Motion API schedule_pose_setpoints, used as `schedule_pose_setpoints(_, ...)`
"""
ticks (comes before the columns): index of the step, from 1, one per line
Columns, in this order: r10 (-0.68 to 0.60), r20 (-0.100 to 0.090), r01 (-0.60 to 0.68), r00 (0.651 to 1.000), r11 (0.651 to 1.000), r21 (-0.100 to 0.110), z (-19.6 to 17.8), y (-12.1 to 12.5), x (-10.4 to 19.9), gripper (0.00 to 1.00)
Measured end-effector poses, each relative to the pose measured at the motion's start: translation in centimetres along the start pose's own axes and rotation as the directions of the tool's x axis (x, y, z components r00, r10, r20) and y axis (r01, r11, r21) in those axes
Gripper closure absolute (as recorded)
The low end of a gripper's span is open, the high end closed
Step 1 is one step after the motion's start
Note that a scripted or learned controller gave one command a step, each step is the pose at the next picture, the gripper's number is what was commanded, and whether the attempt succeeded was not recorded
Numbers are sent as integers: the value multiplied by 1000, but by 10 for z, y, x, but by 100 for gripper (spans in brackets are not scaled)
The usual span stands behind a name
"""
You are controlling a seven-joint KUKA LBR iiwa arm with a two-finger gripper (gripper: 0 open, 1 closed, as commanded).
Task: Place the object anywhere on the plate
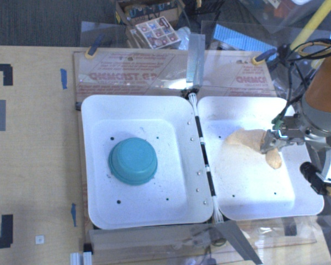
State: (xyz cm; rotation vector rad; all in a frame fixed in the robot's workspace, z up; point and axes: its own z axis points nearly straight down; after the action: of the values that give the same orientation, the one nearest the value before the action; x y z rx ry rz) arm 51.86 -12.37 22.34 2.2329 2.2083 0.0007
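Teal and upturned, the plate (133,160) sits in the middle of the left bin (99,203) on my worktop (33,159). My tool (269,142) is down in the right bin (248,197), low over the tan object (246,139), a pale, flattish lump lying near that bin's centre, well apart from the plate. A smaller tan piece (274,160) shows just below my tool. Whether my tool is open or closed on the object, I cannot tell from this slanted view.
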Motion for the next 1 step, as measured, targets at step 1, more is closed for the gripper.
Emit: schedule_pose_setpoints(1,2,0,-2,1000,1000,0,-1,0,-1,100)
